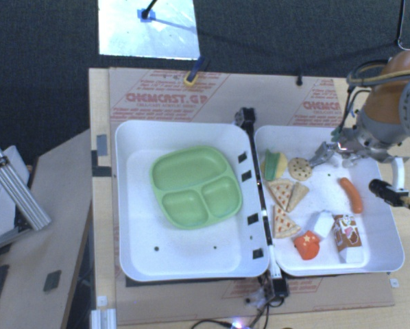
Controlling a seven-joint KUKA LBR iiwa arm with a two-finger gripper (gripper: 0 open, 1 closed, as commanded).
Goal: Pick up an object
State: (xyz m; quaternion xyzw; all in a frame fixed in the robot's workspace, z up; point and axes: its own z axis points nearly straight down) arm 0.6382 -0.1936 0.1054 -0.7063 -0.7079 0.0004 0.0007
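Camera view is framed so that the gripper is seen low over the far side of the right bin, seemingly poised for a pick; whether anything is pinched cannot be told. Just to its left a round cookie lies (the likeliest target), with pizza slices nearer the camera. A green tray sits well apart in the left bin, presumably kept as the drop spot.
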